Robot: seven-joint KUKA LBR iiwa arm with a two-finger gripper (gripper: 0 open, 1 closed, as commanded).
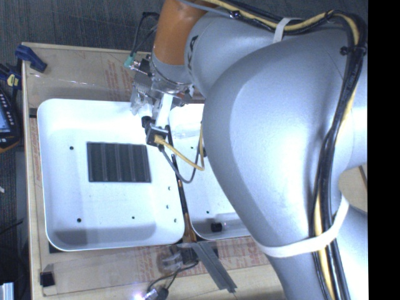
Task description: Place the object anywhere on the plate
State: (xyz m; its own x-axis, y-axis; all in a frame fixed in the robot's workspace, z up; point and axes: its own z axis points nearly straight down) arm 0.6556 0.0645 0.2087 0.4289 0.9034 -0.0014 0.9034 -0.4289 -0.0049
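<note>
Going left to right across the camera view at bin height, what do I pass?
Left bin's rim → dark ribbed plate in that bin → gripper above the bins' shared edge → right bin → grey arm covering most of it.

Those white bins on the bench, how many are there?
2. The left bin lies in full view with a dark slatted panel on its floor. The right bin sits beside it, mostly hidden under the grey arm.
</note>
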